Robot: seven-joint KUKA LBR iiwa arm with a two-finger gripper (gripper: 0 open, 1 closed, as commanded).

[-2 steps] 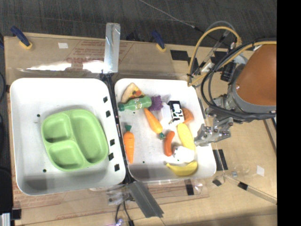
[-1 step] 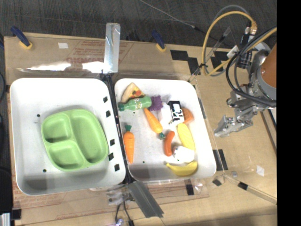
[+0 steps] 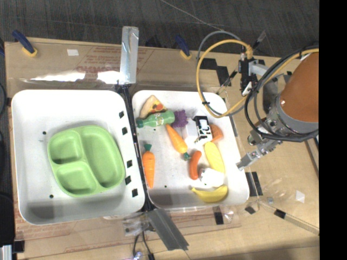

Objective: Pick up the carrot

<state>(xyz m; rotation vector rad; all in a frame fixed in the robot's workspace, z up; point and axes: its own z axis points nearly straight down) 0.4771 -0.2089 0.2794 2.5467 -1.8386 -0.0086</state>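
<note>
Carrot lies alone by the far wall of the right bin, well apart from the claw, which hangs outside the bin's near wall; I cannot tell whether it is spread or closed. Two more carrots sit nearer the claw, crowded by a banana and a green bottle. The lone one looks the safest pick: come down over its thick middle and close across its width, keeping off the wall.
</note>
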